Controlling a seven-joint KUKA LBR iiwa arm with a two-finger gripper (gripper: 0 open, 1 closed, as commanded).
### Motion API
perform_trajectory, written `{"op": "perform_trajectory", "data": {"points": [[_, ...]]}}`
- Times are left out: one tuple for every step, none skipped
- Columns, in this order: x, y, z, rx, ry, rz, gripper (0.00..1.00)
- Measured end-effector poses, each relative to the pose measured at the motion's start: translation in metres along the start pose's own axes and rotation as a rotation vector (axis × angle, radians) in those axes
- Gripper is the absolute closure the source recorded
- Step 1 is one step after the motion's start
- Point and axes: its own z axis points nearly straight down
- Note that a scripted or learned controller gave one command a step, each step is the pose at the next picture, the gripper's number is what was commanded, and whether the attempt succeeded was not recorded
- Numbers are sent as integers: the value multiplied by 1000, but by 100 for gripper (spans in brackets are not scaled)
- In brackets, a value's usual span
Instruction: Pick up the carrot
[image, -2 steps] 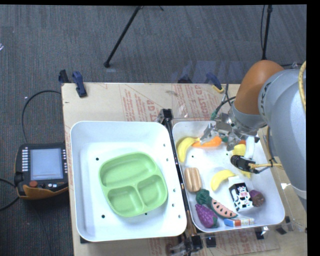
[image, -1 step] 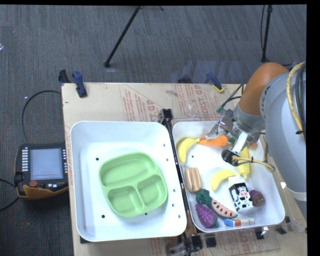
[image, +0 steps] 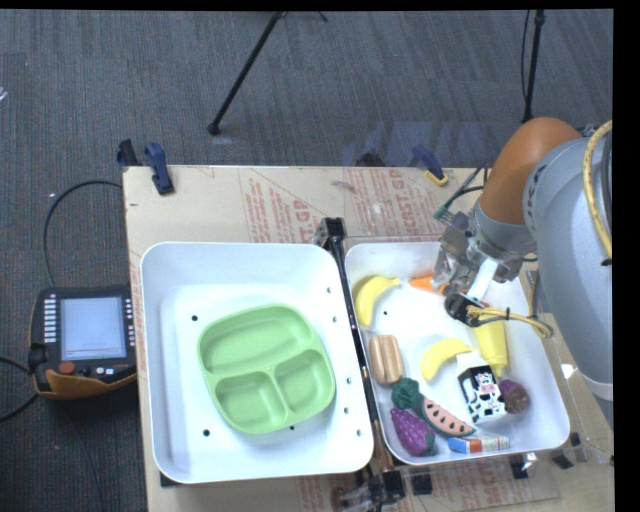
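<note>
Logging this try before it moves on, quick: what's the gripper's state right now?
Gripper: down over the carrot in the right bin; open, closed or holding cannot be told.

Red printing runs across the brown cardboard sheet (image: 300, 200) that covers the bench under the two bins, in the upper middle of the frame; the letters lie upside down and at a slant, framed by red lines, and they are too small and blurred to read with any certainty. More red marks show on the cardboard strip at the bottom edge, equally unreadable. The small milk carton (image: 481, 392) in the lower right of the right bin bears a black-and-white cow picture, with no legible lettering. The pendant screen (image: 93, 327) at the left shows no readable text.
</note>
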Motion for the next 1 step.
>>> {"op": "perform_trajectory", "data": {"points": [[0,-1,1,3,-1,-1,0]]}}
